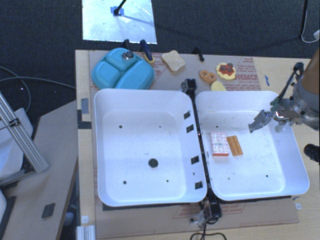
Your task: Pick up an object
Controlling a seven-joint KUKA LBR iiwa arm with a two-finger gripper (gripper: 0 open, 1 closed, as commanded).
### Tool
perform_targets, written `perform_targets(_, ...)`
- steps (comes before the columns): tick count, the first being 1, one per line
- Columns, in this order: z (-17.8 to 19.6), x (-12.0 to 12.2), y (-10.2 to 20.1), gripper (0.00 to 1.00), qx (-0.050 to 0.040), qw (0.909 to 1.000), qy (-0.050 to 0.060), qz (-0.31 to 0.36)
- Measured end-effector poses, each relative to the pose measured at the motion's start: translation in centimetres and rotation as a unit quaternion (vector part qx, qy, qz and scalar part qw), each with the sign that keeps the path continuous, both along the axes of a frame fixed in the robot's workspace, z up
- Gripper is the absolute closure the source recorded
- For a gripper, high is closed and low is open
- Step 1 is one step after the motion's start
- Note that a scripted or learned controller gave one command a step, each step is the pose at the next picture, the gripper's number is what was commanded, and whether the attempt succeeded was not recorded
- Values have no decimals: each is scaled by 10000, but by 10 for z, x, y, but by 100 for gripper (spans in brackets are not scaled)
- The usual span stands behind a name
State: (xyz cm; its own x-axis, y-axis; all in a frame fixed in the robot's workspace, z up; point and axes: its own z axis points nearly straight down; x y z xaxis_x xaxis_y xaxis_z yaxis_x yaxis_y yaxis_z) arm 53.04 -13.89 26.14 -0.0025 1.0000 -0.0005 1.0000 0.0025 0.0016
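Observation:
In the right bin (280, 184) a small white box with red print (219, 144) lies beside an orange block (235, 145), the two touching near the bin's left-middle. A small dark round piece (153, 162) rests in the left bin (115, 184). My gripper (268, 122) hangs over the right bin's upper right part, to the right of and a little behind the box and block. Its fingers (258, 121) are spread open with nothing between them.
Behind the bins on the bench lie a blue divided plate (122, 70), a toast slice (173, 60), a pretzel-like toy (207, 75), a small pizza toy (226, 70) and a yellow piece (218, 86). A black divider with clips (196, 144) runs between the bins.

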Motion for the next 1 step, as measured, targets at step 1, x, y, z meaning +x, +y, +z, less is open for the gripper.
perform_targets(1, -121, 13, 6, 0, 9, 10000, 21, -6)
